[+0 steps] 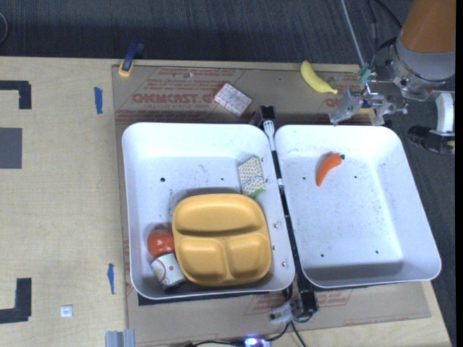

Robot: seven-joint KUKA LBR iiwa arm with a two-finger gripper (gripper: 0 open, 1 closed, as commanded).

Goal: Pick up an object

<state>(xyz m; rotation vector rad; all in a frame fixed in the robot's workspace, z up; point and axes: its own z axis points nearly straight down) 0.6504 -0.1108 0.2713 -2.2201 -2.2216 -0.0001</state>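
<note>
An orange carrot (328, 168) with a green tip lies in the right bin (391, 262), near its back wall. The left bin (141, 157) holds a yellow divided tray (221, 238), a red ball-like thing (160, 241), a small striped can (167, 270) and a patterned packet (251, 175). My gripper (346, 110) hangs over the back rim of the right bin, above and to the right of the carrot and apart from it. Nothing shows in its grasp.
A yellow banana (317, 78) and a patterned square packet (232, 98) lie on the board behind the bins. A blue clip (130, 58) sits at the board's back left corner. Cables and a black clamp (267, 114) sit where the bins meet.
</note>
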